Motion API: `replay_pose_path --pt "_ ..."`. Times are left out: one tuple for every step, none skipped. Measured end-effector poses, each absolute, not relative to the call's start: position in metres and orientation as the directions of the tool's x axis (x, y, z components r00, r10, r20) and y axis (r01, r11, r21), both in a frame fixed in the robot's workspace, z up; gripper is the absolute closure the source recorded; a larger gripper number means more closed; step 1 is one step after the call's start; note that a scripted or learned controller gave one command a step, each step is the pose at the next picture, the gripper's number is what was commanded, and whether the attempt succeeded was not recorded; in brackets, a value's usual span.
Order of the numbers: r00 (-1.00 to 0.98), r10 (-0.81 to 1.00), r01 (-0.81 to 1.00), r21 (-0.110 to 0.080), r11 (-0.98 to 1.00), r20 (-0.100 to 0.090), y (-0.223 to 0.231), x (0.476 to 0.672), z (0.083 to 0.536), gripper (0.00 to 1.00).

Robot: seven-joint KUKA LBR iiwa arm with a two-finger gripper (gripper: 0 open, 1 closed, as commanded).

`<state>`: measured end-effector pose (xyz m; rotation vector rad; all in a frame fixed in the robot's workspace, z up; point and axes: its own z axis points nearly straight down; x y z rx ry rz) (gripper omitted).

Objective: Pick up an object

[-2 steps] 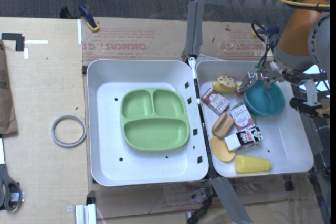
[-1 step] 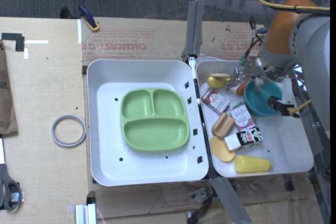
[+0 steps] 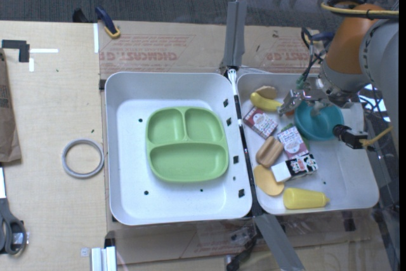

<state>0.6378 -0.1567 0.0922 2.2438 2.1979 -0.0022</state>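
Note:
The right bin (image 3: pixel 355 197) holds a yellow banana (image 3: pixel 264 101), a teal bowl (image 3: pixel 318 122), two small snack packets (image 3: pixel 260 122) (image 3: pixel 292 140), a brown bread roll (image 3: pixel 269 151), a black-and-white carton (image 3: pixel 301 166), an orange-yellow slice (image 3: pixel 269 181) and a yellow block (image 3: pixel 304 198). My gripper (image 3: pixel 297 100) hangs low over the bin's back part, between the banana and the teal bowl, just left of the bowl's rim. Nothing shows between its fingers.
The left bin (image 3: pixel 120 155) holds a green divided plate (image 3: pixel 187 143). On the bench to the left lie a grey tape ring (image 3: pixel 83 157), a brown bag (image 3: pixel 9 111) and a blue clamp (image 3: pixel 108 22). A grey post (image 3: pixel 235 35) stands behind the bins.

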Motion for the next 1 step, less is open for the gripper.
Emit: replay_pose_path --pt "-0.031 1.0 1.0 -0.005 0.031 -0.002 -0.095 0.6578 0.0919 0.0"
